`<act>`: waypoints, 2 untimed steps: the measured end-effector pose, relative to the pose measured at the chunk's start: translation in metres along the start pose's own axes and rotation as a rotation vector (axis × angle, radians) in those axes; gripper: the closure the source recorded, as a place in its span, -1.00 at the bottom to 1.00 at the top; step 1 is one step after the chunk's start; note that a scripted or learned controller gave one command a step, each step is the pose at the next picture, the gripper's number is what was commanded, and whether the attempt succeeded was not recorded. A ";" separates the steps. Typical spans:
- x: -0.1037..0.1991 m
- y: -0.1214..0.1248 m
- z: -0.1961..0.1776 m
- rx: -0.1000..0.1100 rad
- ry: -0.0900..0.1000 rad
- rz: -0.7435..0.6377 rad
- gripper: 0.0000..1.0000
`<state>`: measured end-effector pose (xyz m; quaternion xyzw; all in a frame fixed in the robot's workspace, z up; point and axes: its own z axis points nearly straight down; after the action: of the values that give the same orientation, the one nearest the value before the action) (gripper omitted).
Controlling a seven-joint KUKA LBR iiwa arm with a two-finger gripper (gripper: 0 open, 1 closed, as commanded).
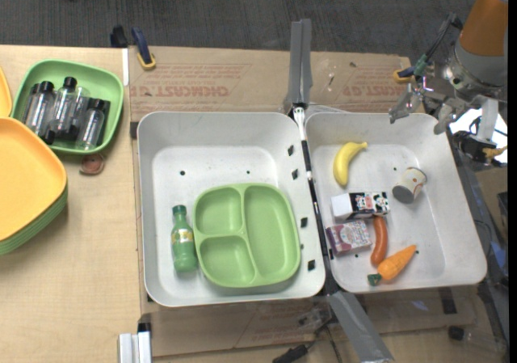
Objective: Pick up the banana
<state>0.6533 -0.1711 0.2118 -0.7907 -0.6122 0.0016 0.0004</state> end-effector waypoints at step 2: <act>0.069 -0.028 0.121 0.000 0.001 -0.299 -1.00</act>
<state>0.6432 -0.0977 0.0911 -0.6905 -0.7233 0.0010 0.0010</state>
